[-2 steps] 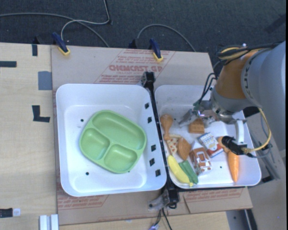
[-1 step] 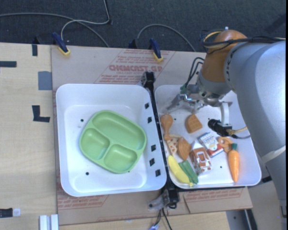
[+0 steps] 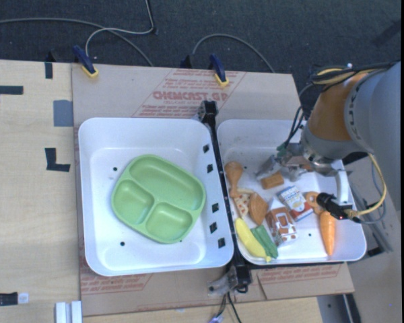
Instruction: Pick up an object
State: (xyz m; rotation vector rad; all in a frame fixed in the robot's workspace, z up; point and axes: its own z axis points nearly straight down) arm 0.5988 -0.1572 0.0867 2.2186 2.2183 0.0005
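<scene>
Tabletop [image 3: 27,180] — carries two white bins side by side.
Arm [image 3: 363,113] — grey, orange band; reaches in from the right, wrist low over the right bin, likely for a pick.
Left bin [image 3: 94,140] — holds a green plate [image 3: 159,198], three compartments, lying flat.
Right bin [image 3: 256,130] — holds the loose items, clustered toward its near half.
Pincer [image 3: 277,169] — just above a small brown block [image 3: 273,180], the probable target; its long axis runs roughly left-right. Grip state: cannot tell.
Carrot [image 3: 328,233] — by the right wall, tip toward the near edge.
Banana [image 3: 250,241] — diagonal, beside a green piece [image 3: 265,241].
Packet [image 3: 293,199] — small, mid-bin.
</scene>
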